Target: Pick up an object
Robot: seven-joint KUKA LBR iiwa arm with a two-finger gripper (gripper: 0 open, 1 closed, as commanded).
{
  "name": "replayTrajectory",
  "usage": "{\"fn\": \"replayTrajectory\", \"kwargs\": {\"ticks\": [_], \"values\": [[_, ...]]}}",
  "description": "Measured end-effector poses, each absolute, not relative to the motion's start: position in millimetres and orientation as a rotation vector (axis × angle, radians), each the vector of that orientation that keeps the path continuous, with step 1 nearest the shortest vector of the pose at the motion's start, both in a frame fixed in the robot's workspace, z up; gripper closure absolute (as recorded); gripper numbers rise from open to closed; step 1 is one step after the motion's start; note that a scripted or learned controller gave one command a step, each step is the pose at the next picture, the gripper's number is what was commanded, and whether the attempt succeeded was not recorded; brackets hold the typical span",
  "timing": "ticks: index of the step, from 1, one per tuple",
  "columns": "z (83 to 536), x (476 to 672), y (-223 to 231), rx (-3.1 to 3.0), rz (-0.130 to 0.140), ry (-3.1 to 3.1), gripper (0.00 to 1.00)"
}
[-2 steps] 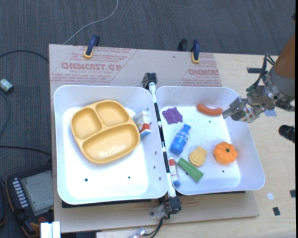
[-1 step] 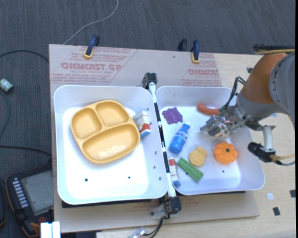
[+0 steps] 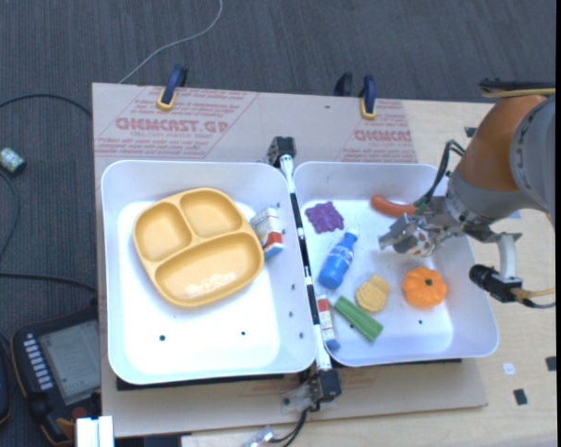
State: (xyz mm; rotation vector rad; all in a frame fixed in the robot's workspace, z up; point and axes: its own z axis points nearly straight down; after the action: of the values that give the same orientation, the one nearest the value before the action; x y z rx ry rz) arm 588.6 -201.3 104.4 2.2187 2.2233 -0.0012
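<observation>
The grey arm reaches in from the right, pincer [image 3: 406, 237] lowered.

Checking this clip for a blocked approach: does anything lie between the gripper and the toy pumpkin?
Nothing visible does. The gripper hangs just up-left of the pumpkin, with bare bin floor between them.

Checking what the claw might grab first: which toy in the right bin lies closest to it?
The red sausage-shaped toy, just left of the claw; the orange plastic pumpkin sits slightly farther, below it.

bright, even overhead light | soft short shadows | sharp focus | no glare
</observation>
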Motion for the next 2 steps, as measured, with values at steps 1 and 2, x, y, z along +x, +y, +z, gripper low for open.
{"fn": "replayTrajectory", "kwargs": {"ticks": [1,2], "values": [[143.5,625.1,-140.8,2.219,0.000,2.223,1.00],[186.8,595.7,-85.7,2.220,0.000,2.224,1.00]]}}
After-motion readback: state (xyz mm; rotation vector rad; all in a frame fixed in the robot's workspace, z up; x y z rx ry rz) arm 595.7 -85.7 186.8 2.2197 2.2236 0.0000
